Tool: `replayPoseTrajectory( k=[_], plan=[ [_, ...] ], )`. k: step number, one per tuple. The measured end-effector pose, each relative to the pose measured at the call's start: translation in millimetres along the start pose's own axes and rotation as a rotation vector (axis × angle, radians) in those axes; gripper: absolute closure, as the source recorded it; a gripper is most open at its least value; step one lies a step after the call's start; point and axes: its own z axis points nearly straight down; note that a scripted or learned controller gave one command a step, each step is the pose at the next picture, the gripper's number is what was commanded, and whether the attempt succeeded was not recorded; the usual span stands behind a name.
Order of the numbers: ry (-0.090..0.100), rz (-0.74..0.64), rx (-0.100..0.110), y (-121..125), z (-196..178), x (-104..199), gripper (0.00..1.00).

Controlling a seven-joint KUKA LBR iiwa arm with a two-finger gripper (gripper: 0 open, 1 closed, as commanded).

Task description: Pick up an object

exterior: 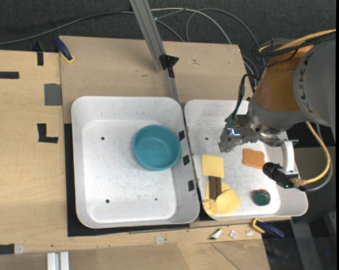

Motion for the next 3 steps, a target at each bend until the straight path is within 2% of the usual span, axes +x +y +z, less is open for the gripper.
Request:
replayPoseTrajectory(
  k=[1,3],
  plan=[
    [-0.001,0.001,0.0,21,4,44,1.0],
    [0.0,0.001,-0.002,63,-22,140,1.0]
  ],
)
